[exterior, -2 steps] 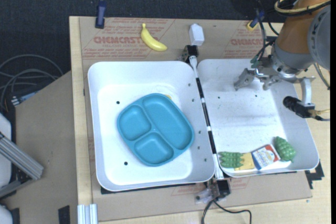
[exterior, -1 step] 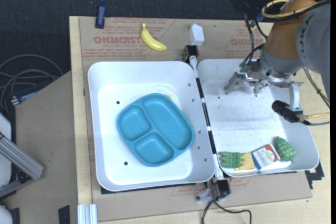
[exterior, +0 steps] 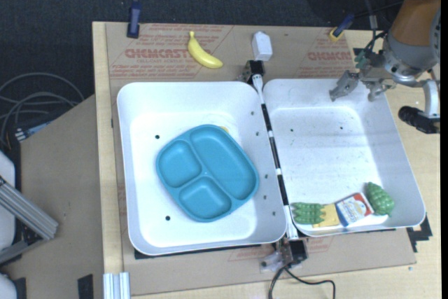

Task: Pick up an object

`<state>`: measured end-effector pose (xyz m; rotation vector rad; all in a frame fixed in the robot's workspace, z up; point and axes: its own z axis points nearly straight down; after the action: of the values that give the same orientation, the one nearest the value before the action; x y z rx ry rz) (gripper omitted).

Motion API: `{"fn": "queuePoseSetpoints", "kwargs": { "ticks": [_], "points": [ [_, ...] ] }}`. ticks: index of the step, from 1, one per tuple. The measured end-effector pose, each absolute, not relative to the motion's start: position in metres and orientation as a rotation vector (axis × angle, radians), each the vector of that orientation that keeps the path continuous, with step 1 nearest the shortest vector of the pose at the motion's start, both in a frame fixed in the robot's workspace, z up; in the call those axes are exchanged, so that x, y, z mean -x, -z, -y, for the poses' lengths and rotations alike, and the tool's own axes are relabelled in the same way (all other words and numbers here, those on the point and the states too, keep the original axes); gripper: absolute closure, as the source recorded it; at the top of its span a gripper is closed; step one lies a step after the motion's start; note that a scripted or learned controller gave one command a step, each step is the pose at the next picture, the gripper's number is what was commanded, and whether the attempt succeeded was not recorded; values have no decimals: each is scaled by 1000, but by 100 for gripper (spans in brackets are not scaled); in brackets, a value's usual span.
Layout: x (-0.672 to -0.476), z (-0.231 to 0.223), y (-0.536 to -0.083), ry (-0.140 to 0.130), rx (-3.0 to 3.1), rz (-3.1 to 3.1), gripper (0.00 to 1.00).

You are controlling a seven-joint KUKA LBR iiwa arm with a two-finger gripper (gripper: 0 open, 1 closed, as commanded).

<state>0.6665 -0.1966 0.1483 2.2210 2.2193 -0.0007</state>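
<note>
My gripper (exterior: 358, 86) hangs over the far edge of the right bin (exterior: 329, 150), at the end of the grey arm with the orange band (exterior: 418, 7). Its two fingers stand apart with nothing between them, so it is open. Along the right bin's near edge lie a green bumpy object (exterior: 306, 210), a yellow and white packet with a red patch (exterior: 348, 212) and a round green object (exterior: 380, 199), all well below the gripper. A blue divided plate (exterior: 206, 172) fills the middle of the left bin (exterior: 140, 115).
A yellow banana (exterior: 203, 52) and a small white object (exterior: 262, 45) lie on the bench behind the bins. A blue clip (exterior: 133, 19) sits at the far left corner. Cables lie on the floor at left.
</note>
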Motion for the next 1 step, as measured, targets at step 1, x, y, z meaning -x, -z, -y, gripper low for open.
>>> {"fn": "queuePoseSetpoints", "kwargs": {
  "ticks": [1],
  "points": [
    [-656,166,-112,1,-2222,-2224,0]
  ]
}}
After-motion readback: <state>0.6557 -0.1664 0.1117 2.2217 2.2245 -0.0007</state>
